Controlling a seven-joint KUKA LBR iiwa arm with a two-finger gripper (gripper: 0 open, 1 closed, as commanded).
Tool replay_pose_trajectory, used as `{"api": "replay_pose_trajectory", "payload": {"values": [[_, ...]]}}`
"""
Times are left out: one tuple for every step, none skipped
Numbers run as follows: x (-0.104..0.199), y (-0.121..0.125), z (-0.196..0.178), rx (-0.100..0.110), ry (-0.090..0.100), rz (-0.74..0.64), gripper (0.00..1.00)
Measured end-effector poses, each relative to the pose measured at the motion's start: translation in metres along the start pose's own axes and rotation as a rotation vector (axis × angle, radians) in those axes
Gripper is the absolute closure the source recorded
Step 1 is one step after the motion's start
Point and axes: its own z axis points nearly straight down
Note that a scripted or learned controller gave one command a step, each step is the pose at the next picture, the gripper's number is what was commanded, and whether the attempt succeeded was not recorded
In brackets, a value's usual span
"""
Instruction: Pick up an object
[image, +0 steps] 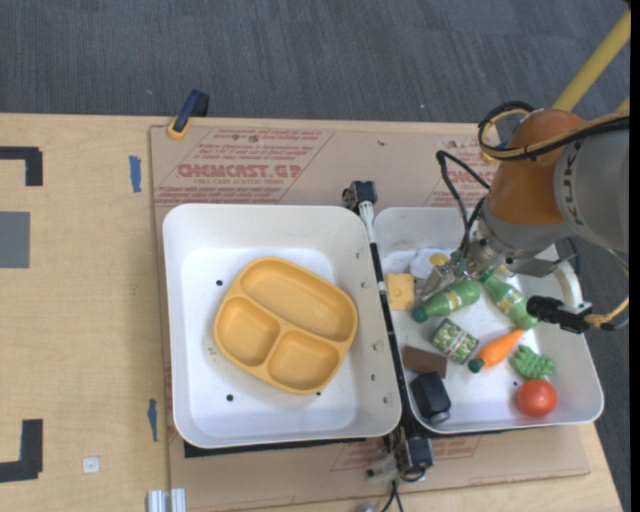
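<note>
The left bin (190, 300) holds a yellow divided tray (285, 325). In the right bin (590, 400) lie a cheese wedge (400, 291), a green bottle (450, 299), a carrot (498, 350) and a tomato (537, 398). The gripper (462, 265) hangs just above the bottle's neck; whether it is spread or closed I cannot tell. This looks like the approach: next, settle around the bottle and close.

bench (70, 330), cardboard sheet (250, 160), two white bins (185, 330)

Red print on cardboard sheet (250, 160) reads roughly "CHEMCAST GP"; smaller lines illegible.
</note>
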Motion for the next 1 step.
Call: {"api": "replay_pose_trajectory", "payload": {"values": [[0.0773,-0.0202,-0.0914,-0.01,-0.004,0.225,1.0]]}}
